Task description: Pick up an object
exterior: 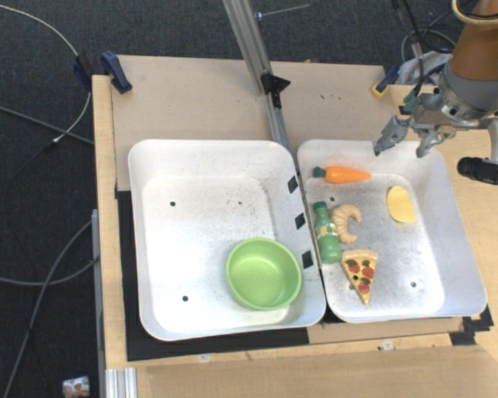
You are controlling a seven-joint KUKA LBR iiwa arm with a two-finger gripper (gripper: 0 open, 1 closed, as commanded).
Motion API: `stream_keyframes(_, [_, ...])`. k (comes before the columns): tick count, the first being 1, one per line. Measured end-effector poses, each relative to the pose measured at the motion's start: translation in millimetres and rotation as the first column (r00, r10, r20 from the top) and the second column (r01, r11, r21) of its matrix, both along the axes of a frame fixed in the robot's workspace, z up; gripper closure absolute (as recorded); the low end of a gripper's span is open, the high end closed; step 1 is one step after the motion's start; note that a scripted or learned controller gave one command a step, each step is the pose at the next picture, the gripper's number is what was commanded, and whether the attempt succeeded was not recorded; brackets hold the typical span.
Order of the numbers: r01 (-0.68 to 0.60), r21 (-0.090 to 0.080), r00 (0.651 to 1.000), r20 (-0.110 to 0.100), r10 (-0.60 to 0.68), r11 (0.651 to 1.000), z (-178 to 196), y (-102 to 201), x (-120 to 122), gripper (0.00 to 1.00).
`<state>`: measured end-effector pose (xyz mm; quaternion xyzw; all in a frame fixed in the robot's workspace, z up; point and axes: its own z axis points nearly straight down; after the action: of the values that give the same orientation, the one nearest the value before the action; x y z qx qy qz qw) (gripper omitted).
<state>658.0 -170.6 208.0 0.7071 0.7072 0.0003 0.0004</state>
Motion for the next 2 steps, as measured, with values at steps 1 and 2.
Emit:
stream_keyframes(1, [0.0,0.001,1.0,-0.004,0.0,1.0,-50,-4,-10,0.0])
stream_keyframes(2, [0.001,0.001,1.0,-0.005,-0.001,1.0,-104,-11,-18,0.0])
